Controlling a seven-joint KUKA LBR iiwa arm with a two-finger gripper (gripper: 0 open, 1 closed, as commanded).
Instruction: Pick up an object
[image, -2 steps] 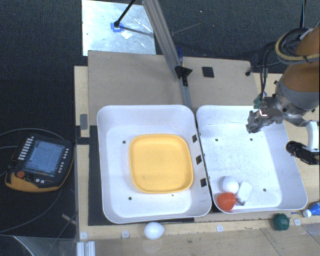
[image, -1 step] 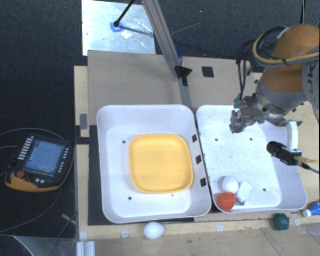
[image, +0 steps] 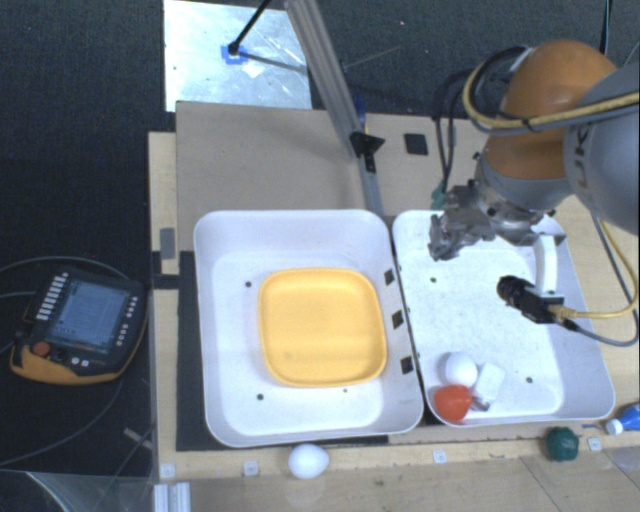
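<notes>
A: Camera view shows three small things crowded in the near corner of the right white plastic bin (image: 580, 330): a round orange-red ball (image: 454, 402), a small white ball (image: 460, 368) touching it from behind, and a pale white block (image: 489, 381) just beside both. Any of them can be the object to pick.

B: And the dark two-finger gripper (image: 446, 240)?

A: It hangs over the far part of the same bin, well apart from that cluster. Nothing sits between its tips. Whether they are apart or together, I cannot tell; the wrist hides them.

B: What may fail?

A: I think the crowding. The things touch each other and lie close to the bin wall, so a finger may land on a neighbour or on the rim, and a round ball may roll away.

B: The left bin?

A: It holds a yellow square plastic plate (image: 322, 326), flat and hard to grip. A white egg-shaped thing (image: 308, 460) lies outside, on the bench.
</notes>
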